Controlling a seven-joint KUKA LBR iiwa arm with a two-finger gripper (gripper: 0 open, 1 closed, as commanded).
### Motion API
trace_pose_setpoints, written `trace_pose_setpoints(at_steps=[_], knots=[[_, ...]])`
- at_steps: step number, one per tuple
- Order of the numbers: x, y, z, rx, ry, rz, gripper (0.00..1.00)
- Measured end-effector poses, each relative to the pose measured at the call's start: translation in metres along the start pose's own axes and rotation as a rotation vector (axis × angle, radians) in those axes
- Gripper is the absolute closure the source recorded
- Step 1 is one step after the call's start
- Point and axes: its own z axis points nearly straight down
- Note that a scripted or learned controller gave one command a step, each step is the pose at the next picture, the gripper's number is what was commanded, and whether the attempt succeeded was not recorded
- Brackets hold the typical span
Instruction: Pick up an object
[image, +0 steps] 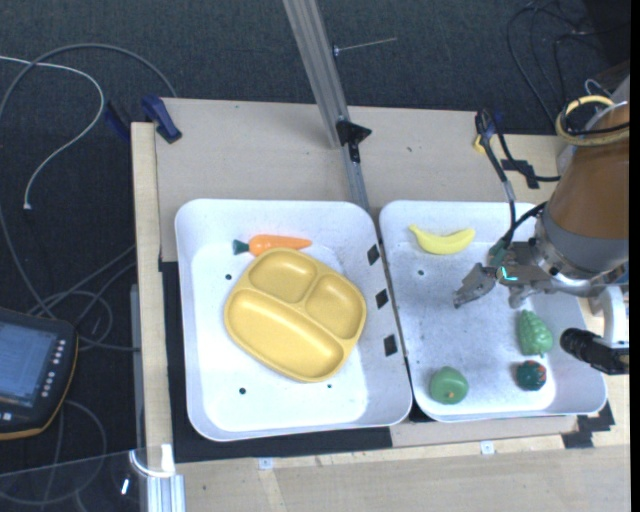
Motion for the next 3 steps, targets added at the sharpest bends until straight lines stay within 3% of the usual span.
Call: trace_pose_setpoints(at_steps=[2, 3], knots=[[0.003, -0.002, 0.106, 0.007, 0.001, 0.001, 0.00], [0.004, -0.002, 0.121, 0.004, 0.001, 0.000, 0.00]])
